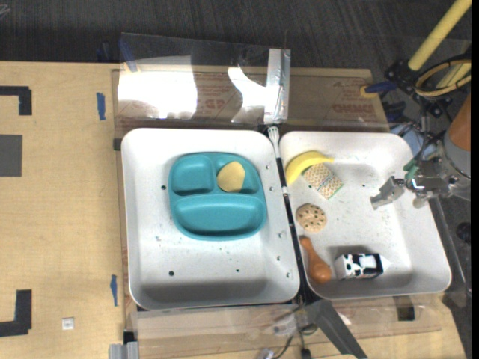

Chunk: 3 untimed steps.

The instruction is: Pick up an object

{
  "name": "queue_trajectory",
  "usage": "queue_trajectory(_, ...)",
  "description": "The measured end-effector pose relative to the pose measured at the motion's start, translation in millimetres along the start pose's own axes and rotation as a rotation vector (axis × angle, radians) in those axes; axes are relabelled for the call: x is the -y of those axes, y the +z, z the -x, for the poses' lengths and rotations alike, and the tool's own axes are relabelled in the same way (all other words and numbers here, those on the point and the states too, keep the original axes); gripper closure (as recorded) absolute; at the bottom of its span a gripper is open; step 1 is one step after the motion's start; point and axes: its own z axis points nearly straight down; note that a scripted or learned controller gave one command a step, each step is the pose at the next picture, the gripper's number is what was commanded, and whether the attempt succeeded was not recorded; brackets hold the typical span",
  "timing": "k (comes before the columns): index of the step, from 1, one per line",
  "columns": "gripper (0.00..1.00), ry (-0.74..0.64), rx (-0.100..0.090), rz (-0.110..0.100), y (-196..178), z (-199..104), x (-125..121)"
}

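My gripper (385, 194) hangs over the right part of the right bin (426, 253), above bare white floor, with nothing seen in it. Left of it in that bin lie a yellow banana (303, 163), a speckled square cracker (323, 179) and a round cookie (310, 217). Along the bin's front sit an orange drumstick-shaped toy (316, 262) and a black-and-white cow toy (361, 265). The gripper is apart from all of them.
The left bin (142, 245) holds a teal divided plate (217, 214) with a yellow lump (231, 176) in its upper right compartment. A clear plastic sheet (202, 88) stands behind the bins. Cables and a yellow pole (445, 25) crowd the far right.
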Motion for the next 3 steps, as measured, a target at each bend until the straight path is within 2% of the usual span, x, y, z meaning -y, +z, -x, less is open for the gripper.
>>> queue_trajectory(1, 0.00, -0.097, 0.004, 0.011, 118.7, -61.7, -49.0)
queue_trajectory(2, 0.00, -0.112, 0.001, 0.004, 40.6, -75.5, 34.5)
queue_trajectory(3, 0.00, -0.247, 0.003, 0.009, 119.6, -62.8, -31.8)
